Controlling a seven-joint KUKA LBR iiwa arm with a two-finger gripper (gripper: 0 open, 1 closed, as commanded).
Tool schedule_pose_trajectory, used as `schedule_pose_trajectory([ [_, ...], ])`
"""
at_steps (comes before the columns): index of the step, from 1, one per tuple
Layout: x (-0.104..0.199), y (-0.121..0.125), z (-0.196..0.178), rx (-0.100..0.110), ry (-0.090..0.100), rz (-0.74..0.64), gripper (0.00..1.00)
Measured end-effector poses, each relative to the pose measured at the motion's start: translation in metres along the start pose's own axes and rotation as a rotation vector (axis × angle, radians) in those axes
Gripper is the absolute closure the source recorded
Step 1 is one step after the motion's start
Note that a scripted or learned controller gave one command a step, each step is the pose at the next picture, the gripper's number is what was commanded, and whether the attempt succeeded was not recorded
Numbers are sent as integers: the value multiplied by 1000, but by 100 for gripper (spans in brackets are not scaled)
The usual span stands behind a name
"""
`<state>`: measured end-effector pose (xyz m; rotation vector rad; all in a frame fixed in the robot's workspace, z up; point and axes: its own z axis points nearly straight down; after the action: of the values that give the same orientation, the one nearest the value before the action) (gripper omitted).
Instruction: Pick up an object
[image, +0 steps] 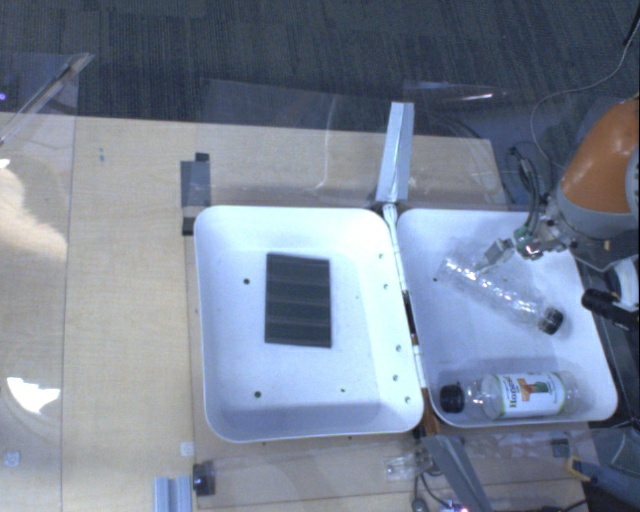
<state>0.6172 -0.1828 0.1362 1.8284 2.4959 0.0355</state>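
A clear plastic tube with a black cap lies diagonally in the middle of the right bin. Near that bin's front edge a clear bottle with a green and orange label and a black cap lies on its side. A dark grey ridged rectangular block rests flat in the left bin. My gripper hangs low over the back right of the right bin, just above the far end of the clear tube. Nothing is visibly held in it.
The grey arm with its orange band fills the upper right corner over the right bin's far edge. A grey metal divider stands between the bins at the back. Clear panels stand along the bench's left and rear.
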Motion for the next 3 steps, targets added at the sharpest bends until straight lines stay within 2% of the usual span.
schedule_pose_trajectory([
  [2,-3,0,0,-2,-3,-125,0],
  [3,2,7,2,-4,-5,-168,0],
])
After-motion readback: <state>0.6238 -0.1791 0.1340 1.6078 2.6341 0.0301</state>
